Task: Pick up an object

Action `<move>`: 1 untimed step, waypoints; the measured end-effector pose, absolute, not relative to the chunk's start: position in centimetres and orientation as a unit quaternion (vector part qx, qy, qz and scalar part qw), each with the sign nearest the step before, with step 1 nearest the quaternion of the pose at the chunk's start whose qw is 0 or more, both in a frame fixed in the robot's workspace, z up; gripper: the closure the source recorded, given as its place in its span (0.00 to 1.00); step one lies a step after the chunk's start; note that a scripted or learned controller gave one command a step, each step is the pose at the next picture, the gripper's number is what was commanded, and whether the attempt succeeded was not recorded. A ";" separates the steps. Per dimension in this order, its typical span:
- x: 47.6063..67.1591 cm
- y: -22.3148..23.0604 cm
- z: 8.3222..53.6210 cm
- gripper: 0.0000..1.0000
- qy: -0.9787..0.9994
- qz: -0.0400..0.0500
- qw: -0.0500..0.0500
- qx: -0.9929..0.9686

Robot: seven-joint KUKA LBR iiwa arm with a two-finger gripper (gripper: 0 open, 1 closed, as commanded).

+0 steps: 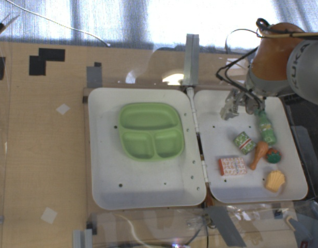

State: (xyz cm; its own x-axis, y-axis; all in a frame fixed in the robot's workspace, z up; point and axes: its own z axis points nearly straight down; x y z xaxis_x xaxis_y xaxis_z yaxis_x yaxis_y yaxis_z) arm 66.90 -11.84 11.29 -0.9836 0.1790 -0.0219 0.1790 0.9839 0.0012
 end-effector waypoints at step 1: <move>65.3 -0.2 19.0 1.00 0.941 0.004 0.006 0.339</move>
